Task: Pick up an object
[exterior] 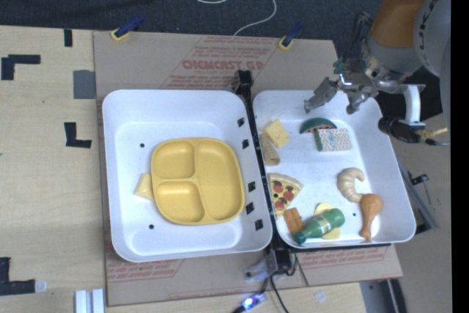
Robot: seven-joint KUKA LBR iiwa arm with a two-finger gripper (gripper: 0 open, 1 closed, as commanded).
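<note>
Nothing is picked up yet: we see our hand (335, 100) spread wide and holding nothing above the far edge of the right bin (388, 157), so we must go down and grab a toy like the watermelon slice (316, 125) just below.

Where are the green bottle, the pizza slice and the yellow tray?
green bottle (320, 223): camera view, middle of its body.
pizza slice (283, 189): camera view, its topped face.
yellow tray (198, 180): camera view, central divider.

A yellow divided plate (198, 181) lies in the left bin (121, 113).
</note>
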